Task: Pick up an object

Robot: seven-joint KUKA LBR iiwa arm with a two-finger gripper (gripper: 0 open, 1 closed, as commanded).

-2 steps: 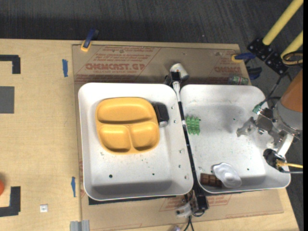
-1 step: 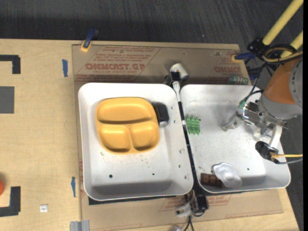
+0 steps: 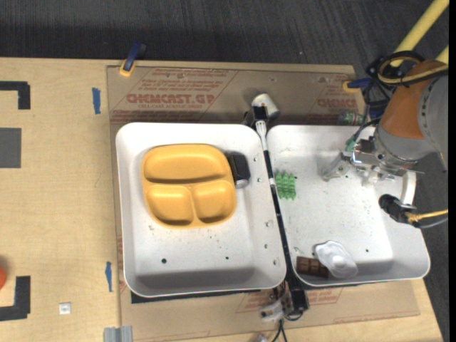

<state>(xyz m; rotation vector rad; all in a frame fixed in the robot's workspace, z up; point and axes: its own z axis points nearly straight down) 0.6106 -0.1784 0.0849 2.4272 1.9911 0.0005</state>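
While the grey arm (image 3: 417, 116) with its orange band reaches in from the right, the gripper (image 3: 356, 164) sits over the upper right part of the right bin (image 3: 370, 262), low near the bin floor. Whether the jaws are open or closed cannot be told; the metal parts blur together at this angle, and nothing is visibly between them.

Right bin contents: a small green toy-like object (image 3: 286, 185) near the left wall, well apart from the gripper. A clear crumpled plastic piece (image 3: 336, 258) lies at the lower edge, touching or just beside a small brown block (image 3: 308, 266) in the lower left corner. Black specks dot the bin floor.

Left bin (image 3: 142, 255): a yellow divided tray (image 3: 189, 184), three compartments, lying in the upper middle. A dark object (image 3: 239, 168), possibly black and grey, is just beside the tray's right edge, against the right wall.

Both bins rest side by side on a cardboard sheet (image 3: 178, 95) on the desk (image 3: 50, 191). Blue tape bits (image 3: 96, 100) mark the desk, plus black tape corners at far left. A yellow pole (image 3: 425, 20) crosses the top right corner. Cables (image 3: 399, 209) hang off the wrist, over the right bin's right rim.
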